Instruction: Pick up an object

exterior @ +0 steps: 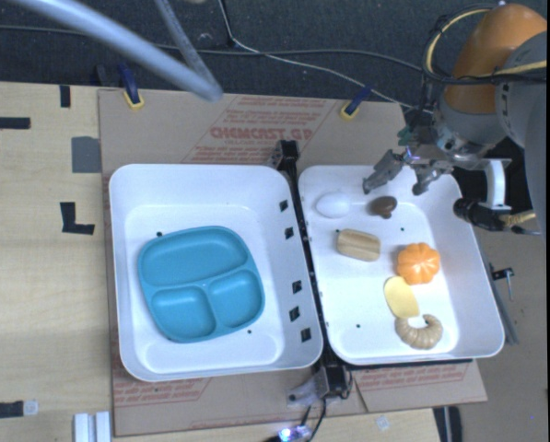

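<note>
My gripper hangs over the far edge of the right bin, its two dark fingers spread open with nothing between them. Just below the left finger lies a small brown object, and a white oval object rests to its left. Further toward the front sit a tan block, an orange pumpkin-like toy, a pale yellow piece and a tan curled piece.
The left bin holds a blue divided plate. Black clips run along the wall between the bins. The arm's orange and grey body stands over the back right. A grey pole crosses the top left.
</note>
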